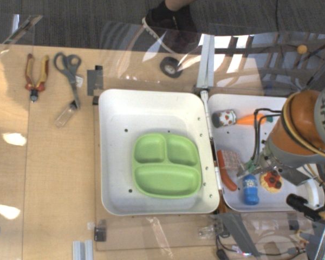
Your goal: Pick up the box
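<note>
A small blue box [251,190] with a white patch on its top lies near the front edge of the right bin [235,199]. My gripper [252,170] hangs just above and behind the box, low over the bin floor, under the grey wrist and orange band [303,121]. From this angle I cannot tell whether it touches the box. A flat reddish packet [230,158] lies just left of the gripper.
The right bin also holds a red sausage-like piece [228,181], a red-and-yellow item [272,181], an orange carrot [247,119] and a small white can [225,117]. A green divided plate [167,164] fills the left bin [114,145]. Pliers [35,76] and scissors [69,72] lie on the bench at left.
</note>
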Tool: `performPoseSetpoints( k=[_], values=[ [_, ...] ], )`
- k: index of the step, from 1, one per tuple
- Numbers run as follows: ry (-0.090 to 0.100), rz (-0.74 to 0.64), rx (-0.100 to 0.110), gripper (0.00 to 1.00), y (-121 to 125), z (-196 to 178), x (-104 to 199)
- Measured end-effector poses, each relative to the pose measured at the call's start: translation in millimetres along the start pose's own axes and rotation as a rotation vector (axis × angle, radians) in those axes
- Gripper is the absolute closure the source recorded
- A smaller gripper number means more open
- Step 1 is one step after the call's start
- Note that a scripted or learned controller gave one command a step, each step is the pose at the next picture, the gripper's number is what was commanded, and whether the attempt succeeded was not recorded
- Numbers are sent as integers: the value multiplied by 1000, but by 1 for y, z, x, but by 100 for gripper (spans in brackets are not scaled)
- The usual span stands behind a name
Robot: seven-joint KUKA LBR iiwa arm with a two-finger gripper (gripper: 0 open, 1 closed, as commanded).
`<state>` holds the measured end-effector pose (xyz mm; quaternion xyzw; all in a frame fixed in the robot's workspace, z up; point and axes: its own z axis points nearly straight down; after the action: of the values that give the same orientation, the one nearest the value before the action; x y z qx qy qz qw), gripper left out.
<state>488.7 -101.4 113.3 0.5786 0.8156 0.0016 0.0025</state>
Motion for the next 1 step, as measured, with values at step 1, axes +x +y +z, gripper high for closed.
performPoseSetpoints(
  k=[1],
  values=[
    [-4, 96, -8, 0, 64, 23, -19]
  ],
)
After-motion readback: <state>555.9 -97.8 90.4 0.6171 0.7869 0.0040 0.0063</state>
